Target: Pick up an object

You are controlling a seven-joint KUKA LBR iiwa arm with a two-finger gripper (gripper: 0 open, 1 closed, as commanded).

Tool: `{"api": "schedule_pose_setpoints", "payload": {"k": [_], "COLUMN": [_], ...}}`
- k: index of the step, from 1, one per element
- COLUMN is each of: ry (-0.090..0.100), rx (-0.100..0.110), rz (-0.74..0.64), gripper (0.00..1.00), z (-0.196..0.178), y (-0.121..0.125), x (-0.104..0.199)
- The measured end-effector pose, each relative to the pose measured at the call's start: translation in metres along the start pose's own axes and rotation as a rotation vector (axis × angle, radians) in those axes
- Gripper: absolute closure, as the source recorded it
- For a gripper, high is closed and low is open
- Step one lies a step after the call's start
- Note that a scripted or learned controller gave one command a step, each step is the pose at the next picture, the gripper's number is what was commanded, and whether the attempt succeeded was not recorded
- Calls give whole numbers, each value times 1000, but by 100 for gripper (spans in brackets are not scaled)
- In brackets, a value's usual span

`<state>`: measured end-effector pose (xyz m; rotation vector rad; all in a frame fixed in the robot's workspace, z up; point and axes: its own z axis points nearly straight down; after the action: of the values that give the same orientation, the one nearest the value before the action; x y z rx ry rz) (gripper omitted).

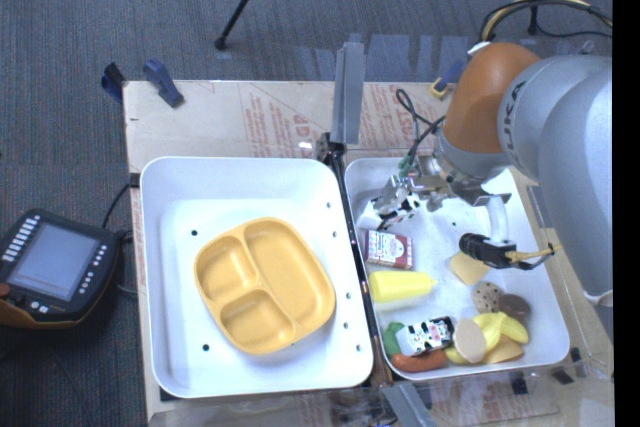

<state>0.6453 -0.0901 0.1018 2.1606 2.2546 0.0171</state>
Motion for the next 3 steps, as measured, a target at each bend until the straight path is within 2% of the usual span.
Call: {"api": "schedule_pose_setpoints", "payload": {"k": [1,2,3], "ry": [7,6,2], "rx": [9,12,-13], "rz": [-65,-258,-147], "gripper": [0,0,0], "z": [-5,-11,-2], "y": [4,-10,-27], "x": [-7,-8,0]}}
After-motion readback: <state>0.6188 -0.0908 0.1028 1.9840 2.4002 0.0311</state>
